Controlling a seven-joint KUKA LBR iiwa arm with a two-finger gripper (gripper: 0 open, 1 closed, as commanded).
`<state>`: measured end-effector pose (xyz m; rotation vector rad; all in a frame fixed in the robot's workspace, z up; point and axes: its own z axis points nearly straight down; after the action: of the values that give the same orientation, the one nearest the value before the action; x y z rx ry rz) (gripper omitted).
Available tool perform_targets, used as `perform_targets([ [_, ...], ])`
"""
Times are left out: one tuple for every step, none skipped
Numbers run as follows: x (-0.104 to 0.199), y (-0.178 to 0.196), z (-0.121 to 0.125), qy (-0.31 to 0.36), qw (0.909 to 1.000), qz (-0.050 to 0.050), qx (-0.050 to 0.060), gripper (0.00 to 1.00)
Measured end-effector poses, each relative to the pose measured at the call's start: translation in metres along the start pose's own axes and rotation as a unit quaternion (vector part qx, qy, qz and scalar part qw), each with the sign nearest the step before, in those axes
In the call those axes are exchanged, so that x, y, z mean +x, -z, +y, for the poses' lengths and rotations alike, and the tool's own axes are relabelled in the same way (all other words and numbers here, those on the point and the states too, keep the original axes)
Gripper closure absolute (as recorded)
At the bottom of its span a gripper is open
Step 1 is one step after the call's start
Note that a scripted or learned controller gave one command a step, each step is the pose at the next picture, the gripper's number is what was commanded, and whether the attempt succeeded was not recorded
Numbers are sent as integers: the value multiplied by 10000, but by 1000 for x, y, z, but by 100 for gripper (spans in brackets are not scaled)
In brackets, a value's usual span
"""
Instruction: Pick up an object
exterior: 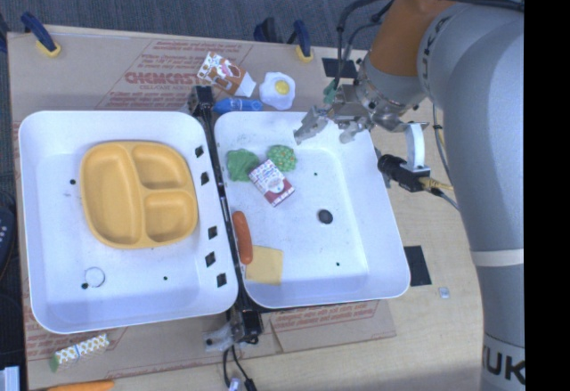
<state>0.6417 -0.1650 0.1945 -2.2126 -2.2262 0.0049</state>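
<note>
Jaws (326,126) spread, nothing between | green toy (282,157) lower-left, apart | right bin (378,202)

Even, bright overhead light, faint shadows, mild glare on white bins (53,291), perhaps slight overall softness.

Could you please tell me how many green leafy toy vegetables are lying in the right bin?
2: a darker leafy piece near the bin's left wall, and a lighter one just right of it, above the small carton.
</note>
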Motion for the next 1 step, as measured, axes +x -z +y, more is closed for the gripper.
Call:
perform_targets([
  [49, -98, -57, 1356, 9908, 8, 3, 0],
])
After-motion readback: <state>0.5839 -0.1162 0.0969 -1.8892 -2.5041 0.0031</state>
